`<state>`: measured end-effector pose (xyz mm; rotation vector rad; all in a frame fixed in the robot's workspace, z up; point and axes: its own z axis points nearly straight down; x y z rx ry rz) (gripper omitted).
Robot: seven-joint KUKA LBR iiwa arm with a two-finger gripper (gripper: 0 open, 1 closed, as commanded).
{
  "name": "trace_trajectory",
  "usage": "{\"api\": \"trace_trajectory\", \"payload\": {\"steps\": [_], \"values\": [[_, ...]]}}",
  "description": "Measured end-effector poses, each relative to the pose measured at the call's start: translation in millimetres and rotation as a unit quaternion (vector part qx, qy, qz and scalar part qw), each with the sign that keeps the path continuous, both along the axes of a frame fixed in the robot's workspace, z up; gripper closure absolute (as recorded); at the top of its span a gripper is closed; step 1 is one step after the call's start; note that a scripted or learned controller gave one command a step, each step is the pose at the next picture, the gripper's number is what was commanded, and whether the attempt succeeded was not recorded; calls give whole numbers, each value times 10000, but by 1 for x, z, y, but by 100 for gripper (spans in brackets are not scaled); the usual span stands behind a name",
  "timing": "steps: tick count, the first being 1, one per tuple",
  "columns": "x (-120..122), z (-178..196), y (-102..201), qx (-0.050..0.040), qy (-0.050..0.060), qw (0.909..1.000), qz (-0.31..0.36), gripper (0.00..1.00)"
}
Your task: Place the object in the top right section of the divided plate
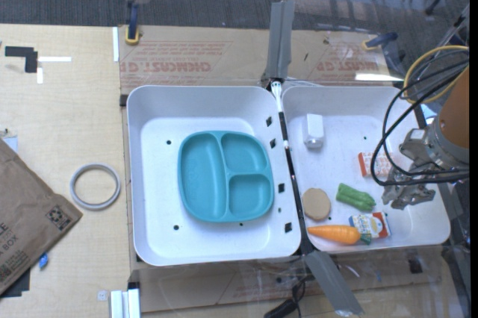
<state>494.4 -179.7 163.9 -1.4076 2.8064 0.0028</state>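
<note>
Camera view, fixed overhead, slanted. Left bin (142, 182): one teal divided plate (225, 176), three sections, one long section on its left side and two smaller ones stacked on its right; the top right section (244, 153) holds nothing. Right bin (441, 231): a white block (314, 130) near the far wall, a round tan biscuit-like piece (317, 204), a green toy vegetable (355, 196), an orange toy carrot (334, 234), a small printed carton (372, 225) touching the carrot's end, and a red-and-white packet (366, 163) partly behind cables. The task does not say which of these is the object; all lie in the right bin, well apart from the plate. Tabletop (60, 107): a grey tape ring (95, 185) and a cardboard box (26, 216) at left. Risks, judged: the items near the front wall sit close together, so a descent on one could nudge or catch a neighbour; a carry across the divider between the bins could clip the bin walls; a release slightly off could drop the item into the lower right section or on a plate ridge. Arm pose: the arm enters from the right, wrist over the right bin's right edge, looped black and yellow cables draped before it. The tool (407, 195) hangs low near the green vegetable, grasping nothing visible; whether it is released or clenched I cannot tell.
</note>
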Motion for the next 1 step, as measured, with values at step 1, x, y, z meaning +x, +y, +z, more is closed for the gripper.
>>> {"api": "trace_trajectory", "payload": {"steps": [1], "values": [[-16, -5, 4, 1, -1, 9891, 1475, 100]]}}
